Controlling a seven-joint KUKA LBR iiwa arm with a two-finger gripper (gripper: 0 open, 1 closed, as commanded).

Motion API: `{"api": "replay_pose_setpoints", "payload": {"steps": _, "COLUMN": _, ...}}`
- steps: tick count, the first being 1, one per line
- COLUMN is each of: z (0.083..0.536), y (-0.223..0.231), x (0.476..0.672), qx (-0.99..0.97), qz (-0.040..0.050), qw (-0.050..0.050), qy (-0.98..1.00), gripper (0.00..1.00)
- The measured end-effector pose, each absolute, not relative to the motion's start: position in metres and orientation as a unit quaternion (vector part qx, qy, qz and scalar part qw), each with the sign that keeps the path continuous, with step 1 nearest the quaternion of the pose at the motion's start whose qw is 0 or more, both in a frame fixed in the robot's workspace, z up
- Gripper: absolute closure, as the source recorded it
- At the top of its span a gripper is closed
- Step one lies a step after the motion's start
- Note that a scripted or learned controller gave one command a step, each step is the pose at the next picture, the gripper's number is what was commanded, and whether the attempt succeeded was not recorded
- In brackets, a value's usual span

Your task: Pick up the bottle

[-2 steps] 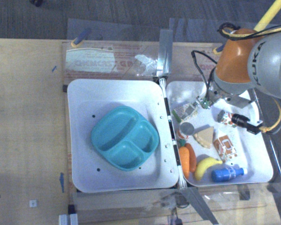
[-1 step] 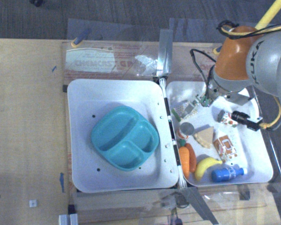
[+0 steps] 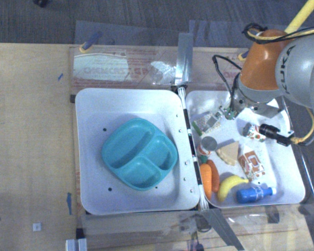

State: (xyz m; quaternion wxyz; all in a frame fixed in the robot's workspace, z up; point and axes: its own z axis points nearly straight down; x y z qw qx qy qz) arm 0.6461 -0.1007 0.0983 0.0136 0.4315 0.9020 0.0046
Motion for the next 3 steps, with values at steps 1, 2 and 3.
{"api": "replay_pose_setpoints", "payload": {"steps": 1, "z": 0.098, "y": -0.101, "x": 0.625, "qx": 0.398, "qz": 0.0054, "qw": 0.014, "qy": 0.917, "gripper": 0.0}}
{"api": "replay_pose_setpoints", "payload": {"steps": 2, "z": 0.097, "y": -0.105, "x": 0.664, "qx": 0.387, "qz": 0.0002, "qw": -0.001, "qy": 0.922, "gripper": 0.0}}
{"api": "replay_pose_setpoints", "payload": {"steps": 3, "z": 0.109, "y": -0.106, "x": 0.67, "qx": 0.387, "qz": 0.0037, "qw": 0.013, "qy": 0.922, "gripper": 1.0}}
